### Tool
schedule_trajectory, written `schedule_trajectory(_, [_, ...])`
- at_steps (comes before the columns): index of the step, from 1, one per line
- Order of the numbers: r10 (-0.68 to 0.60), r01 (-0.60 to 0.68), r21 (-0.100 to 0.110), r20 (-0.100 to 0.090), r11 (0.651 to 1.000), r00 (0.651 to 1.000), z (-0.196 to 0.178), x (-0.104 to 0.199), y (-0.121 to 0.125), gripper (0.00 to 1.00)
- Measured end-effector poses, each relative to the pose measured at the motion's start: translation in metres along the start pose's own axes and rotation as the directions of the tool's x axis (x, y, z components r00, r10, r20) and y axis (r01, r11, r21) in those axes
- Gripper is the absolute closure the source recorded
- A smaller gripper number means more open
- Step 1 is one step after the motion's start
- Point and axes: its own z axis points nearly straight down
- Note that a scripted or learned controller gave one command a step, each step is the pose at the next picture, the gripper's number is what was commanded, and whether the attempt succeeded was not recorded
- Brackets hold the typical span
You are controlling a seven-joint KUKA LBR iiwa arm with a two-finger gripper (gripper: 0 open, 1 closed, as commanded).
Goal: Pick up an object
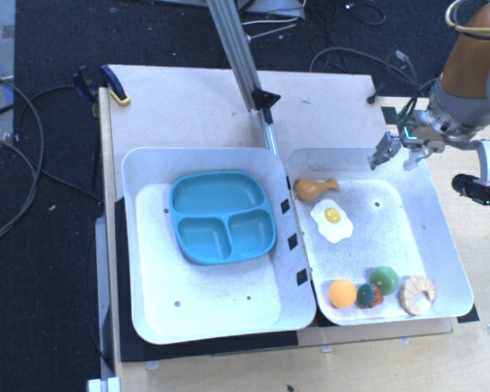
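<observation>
An orange ball (341, 293), green toy (383, 279) and shell-like piece (416, 294) line the right bin's (441, 227) near edge, well below-left of the end effector (398, 155), whose fingers stand apart, empty, over the far rim.

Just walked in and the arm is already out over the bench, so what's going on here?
The arm's gripper is above the far edge of the right bin, jaws open and holding nothing. In that bin lie a toy drumstick, a fried egg, an orange and other play food. The left bin holds a blue divided plate.
</observation>
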Motion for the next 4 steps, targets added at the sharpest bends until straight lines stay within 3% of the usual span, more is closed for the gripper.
schedule_trajectory(1, [-0.001, 0.001, -0.003, 0.001, 1.000, 1.000, -0.002, 0.000, 0.001, 0.00])
schedule_trajectory(3, [0.000, 0.000, 0.003, 0.000, 1.000, 1.000, 0.123, 0.009, -0.006, 0.00])
schedule_trajectory(4, [0.000, 0.000, -0.003, 0.001, 1.000, 1.000, 0.121, 0.009, -0.005, 0.00])
